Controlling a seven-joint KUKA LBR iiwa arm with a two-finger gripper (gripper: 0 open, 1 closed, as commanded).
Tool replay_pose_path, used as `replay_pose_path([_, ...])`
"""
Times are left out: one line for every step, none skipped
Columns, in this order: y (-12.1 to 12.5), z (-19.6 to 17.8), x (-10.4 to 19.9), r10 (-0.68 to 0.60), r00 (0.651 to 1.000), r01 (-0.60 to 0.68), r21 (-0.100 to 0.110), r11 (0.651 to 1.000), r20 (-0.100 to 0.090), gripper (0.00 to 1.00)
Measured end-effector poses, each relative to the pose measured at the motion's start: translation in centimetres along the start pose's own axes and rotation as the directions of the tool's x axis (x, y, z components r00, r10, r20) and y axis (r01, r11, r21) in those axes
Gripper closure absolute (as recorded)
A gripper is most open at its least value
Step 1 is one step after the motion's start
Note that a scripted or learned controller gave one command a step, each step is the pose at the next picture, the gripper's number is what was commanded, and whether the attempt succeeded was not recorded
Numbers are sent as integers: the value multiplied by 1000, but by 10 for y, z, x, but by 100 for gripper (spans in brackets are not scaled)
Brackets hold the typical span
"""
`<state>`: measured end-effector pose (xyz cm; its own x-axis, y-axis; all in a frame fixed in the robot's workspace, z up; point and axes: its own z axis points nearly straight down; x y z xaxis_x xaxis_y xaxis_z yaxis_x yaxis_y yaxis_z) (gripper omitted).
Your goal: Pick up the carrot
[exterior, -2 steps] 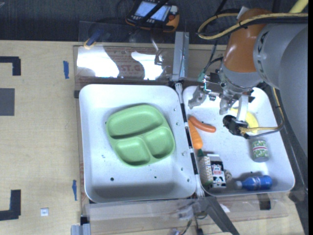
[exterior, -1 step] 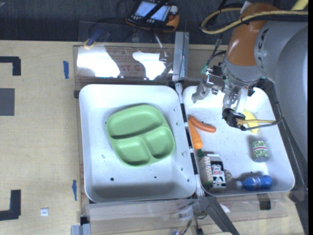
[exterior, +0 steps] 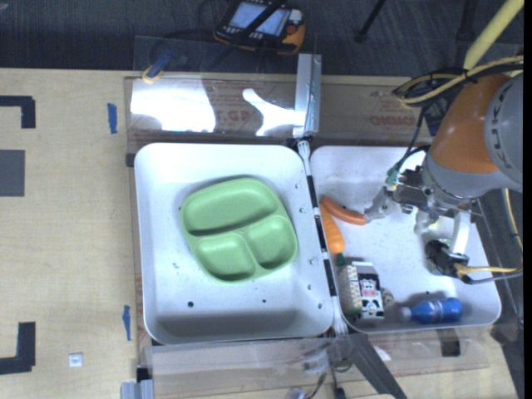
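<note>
A grey robot arm (exterior: 490,131) with an orange band above its wrist reaches in from the right over the right-hand white bin (exterior: 366,169) on a pale wooden worktop (exterior: 62,223). Its tool (exterior: 391,204) hangs low in the upper middle of that bin, near the carrot but not touching it; whether the tool is released or clenched cannot be told from this angle. Two orange pieces lie against the bin's left wall: one carrot (exterior: 344,214) slants toward the tool, its tip close to it, and a second orange piece (exterior: 334,235) lies just below, pointing down along the wall. Further down the same bin sit a small printed box (exterior: 362,291) and, to its right, a blue bottle (exterior: 434,310) on its side near the front rim. The left-hand white bin (exterior: 158,181) holds a green divided plate (exterior: 239,228), set at a tilt near its middle. A handheld controller (exterior: 259,23) rests on the dark floor beyond the worktop.
</note>
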<state>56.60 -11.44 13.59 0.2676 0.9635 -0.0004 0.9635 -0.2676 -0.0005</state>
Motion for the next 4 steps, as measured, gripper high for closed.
replay_pose_path([39, 4, 0, 48, 999, -48, -1, 999, 0, 0])
replay_pose_path([31, -49, 54, 405, 914, -405, 0, 914, 0, 0])
replay_pose_path([-38, 47, 7, 282, 959, -282, 2, 959, 0, 0])
replay_pose_path([40, 50, 27, 291, 957, -291, -3, 957, -2, 0])
